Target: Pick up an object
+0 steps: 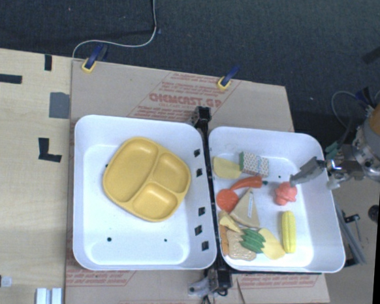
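**Approach over the right bin, nothing lifted yet**

The left bin (85,192) holds a yellow divided plate (147,179); the right bin (308,145) holds the toy food; the arm (366,155) reaches in from the right, and its gripper (304,171) hangs at the bin's far right part, just above a pink-red round toy (285,194); whether the claw is open or closed I cannot tell. By my judgement the step in hand is the approach. The likeliest target is that pink toy, round and without a clear long axis; the next move calls for a short drop straight onto it. The yellow corn cob (288,231), just nearer, lies with its long axis running far to near; an orange carrot (246,183) points left to right.
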### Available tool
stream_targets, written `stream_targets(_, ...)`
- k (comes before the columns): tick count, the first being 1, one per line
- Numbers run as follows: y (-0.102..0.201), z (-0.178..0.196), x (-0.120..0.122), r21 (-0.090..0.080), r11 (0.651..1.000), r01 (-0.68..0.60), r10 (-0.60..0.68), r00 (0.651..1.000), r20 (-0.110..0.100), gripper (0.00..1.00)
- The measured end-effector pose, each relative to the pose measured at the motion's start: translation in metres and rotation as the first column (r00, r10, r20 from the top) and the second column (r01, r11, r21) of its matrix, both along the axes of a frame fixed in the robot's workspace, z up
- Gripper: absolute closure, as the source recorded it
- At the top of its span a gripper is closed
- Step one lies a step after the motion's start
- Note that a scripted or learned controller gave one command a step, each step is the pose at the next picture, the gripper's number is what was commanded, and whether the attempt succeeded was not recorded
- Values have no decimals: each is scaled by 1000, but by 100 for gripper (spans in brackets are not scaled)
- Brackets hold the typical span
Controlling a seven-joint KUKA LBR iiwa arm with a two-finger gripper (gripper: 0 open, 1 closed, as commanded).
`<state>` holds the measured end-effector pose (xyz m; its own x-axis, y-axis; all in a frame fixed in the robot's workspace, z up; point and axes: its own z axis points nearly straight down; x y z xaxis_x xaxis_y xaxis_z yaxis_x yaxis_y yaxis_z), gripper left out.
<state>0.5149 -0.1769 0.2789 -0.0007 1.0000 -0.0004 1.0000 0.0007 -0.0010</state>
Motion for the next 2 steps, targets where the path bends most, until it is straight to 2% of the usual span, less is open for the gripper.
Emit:
stream_targets(1,-49,-150,-5,2,1000,4,-4,1000,-12,0)
stream_targets(2,-21,-196,-23,-3,1000,1,-1,1000,4,0)
